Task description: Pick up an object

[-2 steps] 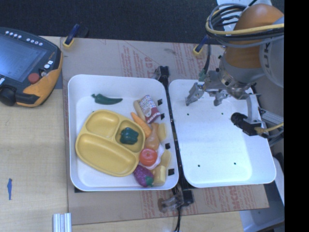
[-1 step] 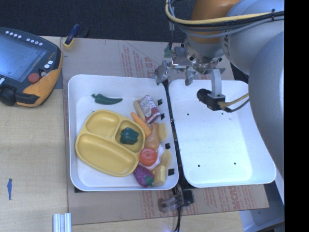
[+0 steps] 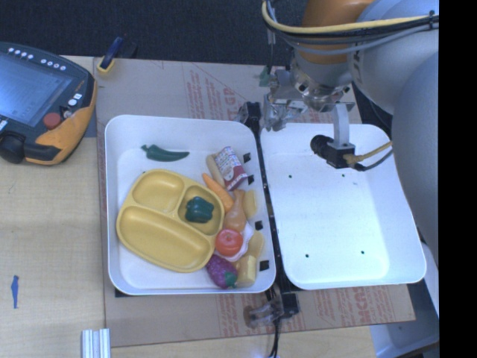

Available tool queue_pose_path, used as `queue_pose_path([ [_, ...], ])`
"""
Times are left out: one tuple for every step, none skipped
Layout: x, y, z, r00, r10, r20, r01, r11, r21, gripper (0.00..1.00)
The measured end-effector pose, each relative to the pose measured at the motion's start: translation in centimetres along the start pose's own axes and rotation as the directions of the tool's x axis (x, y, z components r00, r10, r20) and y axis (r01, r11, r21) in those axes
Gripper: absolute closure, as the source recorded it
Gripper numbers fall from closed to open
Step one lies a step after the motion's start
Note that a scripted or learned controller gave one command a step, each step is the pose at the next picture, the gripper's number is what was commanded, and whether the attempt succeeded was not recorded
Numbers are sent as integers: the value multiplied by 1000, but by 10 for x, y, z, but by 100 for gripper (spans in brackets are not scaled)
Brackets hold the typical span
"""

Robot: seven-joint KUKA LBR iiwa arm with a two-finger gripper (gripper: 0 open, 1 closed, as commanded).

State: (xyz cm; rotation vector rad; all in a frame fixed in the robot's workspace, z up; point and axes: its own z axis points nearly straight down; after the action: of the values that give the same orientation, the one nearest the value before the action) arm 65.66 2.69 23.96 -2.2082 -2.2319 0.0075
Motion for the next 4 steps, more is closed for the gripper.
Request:
queue_pose_path([
  [46, -12, 3, 1000, 1, -1, -1, 1000, 1, 100],
  [78, 1, -34, 1000, 3, -2, -3, 1000, -6, 100],
  [116, 1, -9, 1000, 2, 1, -2, 1000, 2, 100],
  [176, 1, 8, 1000, -1, -1, 1, 1000, -2, 100],
])
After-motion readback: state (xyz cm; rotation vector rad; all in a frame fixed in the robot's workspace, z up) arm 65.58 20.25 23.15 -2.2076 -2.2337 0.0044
